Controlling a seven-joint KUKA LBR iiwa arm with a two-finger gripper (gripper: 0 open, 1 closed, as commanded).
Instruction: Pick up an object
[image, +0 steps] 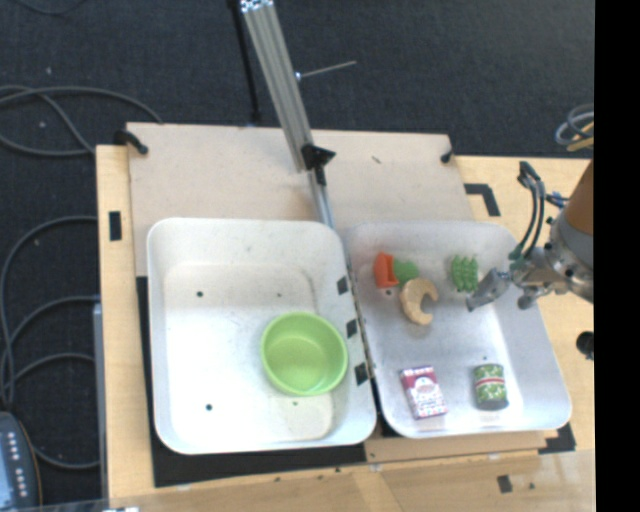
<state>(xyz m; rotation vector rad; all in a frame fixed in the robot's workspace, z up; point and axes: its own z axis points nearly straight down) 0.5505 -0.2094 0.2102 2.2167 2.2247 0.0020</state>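
Item: my gripper, fingers apparently spread, holding nothing, above the right bin. Nearest target: green ridged piece, just beside my fingertips. Risk: descending off-centre, I nudge it away and close on air.

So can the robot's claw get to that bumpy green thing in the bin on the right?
Probably yes. The gripper hangs in the right bin, just beside the bumpy green thing, and nothing lies between them. The tan curved piece sits farther left, out of the way.
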